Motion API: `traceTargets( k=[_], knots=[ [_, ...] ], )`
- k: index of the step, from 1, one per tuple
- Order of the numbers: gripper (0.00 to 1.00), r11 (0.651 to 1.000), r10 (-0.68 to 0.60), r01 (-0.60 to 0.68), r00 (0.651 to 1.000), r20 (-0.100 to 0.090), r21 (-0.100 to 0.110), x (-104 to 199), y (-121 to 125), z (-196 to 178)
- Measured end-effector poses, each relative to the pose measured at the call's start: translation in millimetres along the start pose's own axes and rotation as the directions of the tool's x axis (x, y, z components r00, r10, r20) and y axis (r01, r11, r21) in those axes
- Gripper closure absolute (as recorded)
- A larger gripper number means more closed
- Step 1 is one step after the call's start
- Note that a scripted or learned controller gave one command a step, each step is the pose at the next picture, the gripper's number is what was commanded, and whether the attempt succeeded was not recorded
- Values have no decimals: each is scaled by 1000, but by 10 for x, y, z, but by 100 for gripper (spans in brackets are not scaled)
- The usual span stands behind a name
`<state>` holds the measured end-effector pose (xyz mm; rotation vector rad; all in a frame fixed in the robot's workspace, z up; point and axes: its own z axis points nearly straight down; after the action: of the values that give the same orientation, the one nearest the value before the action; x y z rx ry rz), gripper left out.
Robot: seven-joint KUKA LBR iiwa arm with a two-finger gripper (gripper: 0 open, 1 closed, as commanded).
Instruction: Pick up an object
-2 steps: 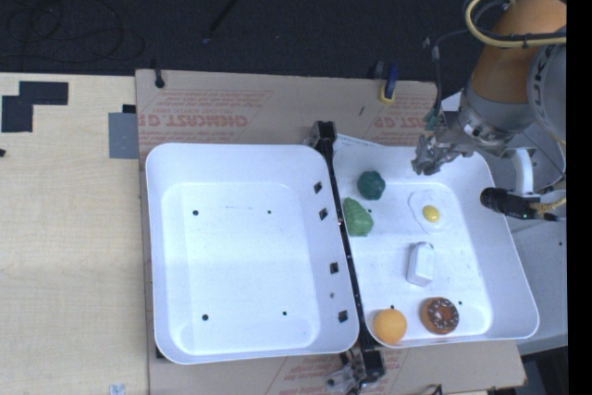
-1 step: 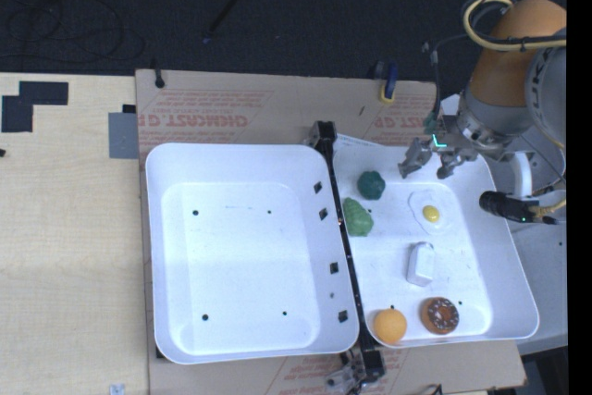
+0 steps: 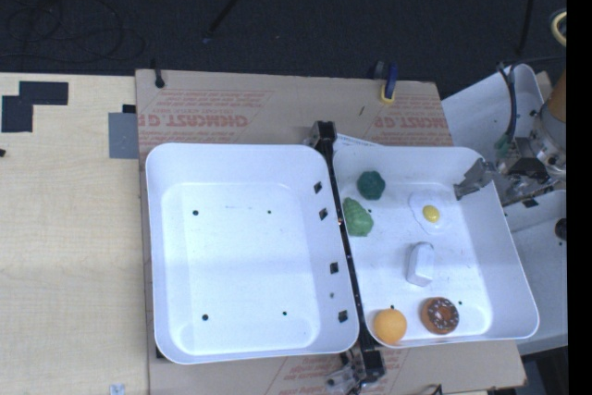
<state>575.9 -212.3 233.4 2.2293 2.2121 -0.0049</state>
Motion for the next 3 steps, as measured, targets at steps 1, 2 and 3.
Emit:
traceTargets(
  k=[1,2,3],
  knots=[
    [0,1000,-6,6,1000,-3,1,44,27,33],
    [0,1000,-14,14,1000,-5,0,521,697,1129],
    [0,1000,-6,6,1000,1,-5,-35,686,445]
  ],
)
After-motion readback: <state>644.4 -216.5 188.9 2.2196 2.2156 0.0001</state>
